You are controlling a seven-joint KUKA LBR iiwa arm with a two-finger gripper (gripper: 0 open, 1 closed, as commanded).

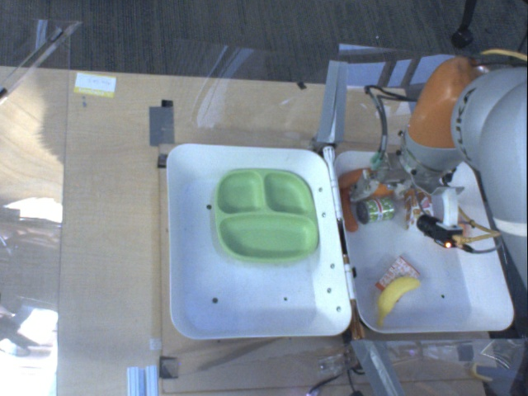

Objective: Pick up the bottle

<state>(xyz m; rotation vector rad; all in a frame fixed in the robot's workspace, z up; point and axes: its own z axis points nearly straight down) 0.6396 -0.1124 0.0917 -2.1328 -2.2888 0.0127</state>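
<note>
A green divided tray point(266, 215) lies in the left bin point(190, 304). In the right bin point(487, 308), the bottle point(373, 209) lies near its far-left corner, the gripper point(388, 190) low over it; grip state unclear. The approach seems underway; closing squarely on the bottle comes next.

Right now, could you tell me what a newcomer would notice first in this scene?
Likely the green divided tray lying in the middle of the left bin. Next, the grey and orange arm reaching over the right bin, its pincer down among a green can, with a banana nearer the front.
</note>
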